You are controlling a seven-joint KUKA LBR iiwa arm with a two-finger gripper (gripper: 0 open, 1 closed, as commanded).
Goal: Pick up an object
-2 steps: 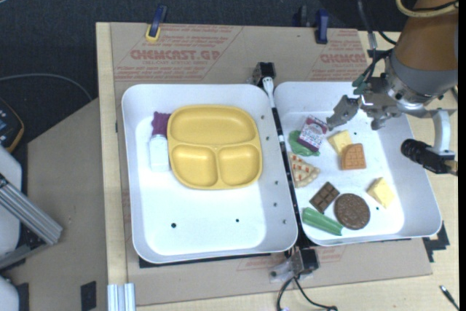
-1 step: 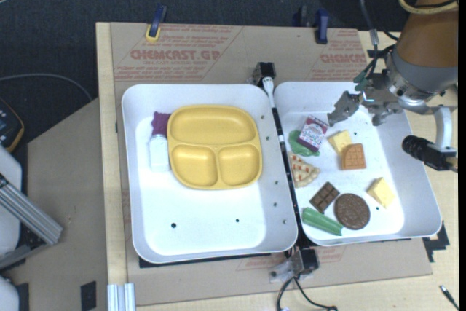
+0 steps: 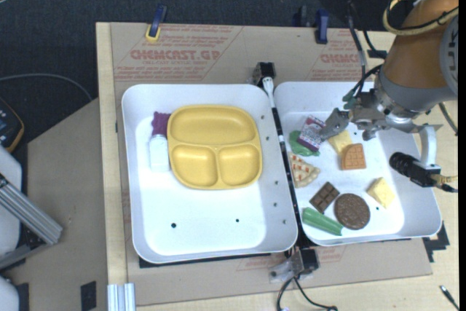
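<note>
Pick not done yet. End effector (image 3: 348, 121) low over the upper part of the right bin (image 3: 415, 226), fingers look spread, nothing visibly between them. No object lifted.

Candidates all resting in the right bin: small purple-and-white packet (image 3: 312, 133) just left of the end effector, yellow wedge (image 3: 339, 141) just beside it and below, orange waffle-like square (image 3: 353, 156) touching or nearly touching that wedge. Closest targets are the packet and yellow wedge; cannot tell which one is aimed at.

Remaining: descend, close on one item, lift clear.

Further down in same bin: pizza-like slice (image 3: 303, 170), brown chocolate bar (image 3: 324, 196), round brown cookie (image 3: 352, 210), green pod (image 3: 321, 221), pale yellow cheese block (image 3: 381, 192). Well apart from the end effector, no interference expected.

Left bin (image 3: 200, 237) carries a yellow divided tray (image 3: 215, 146) with a white bottle with purple cap (image 3: 159, 142) beside it at left. Not in the way.

Risk, as judgement: packet, wedge and waffle sit crowded, so a closing finger may catch a neighbour or push the target aside. Bin divider wall near the packet limits approach from the left.
</note>
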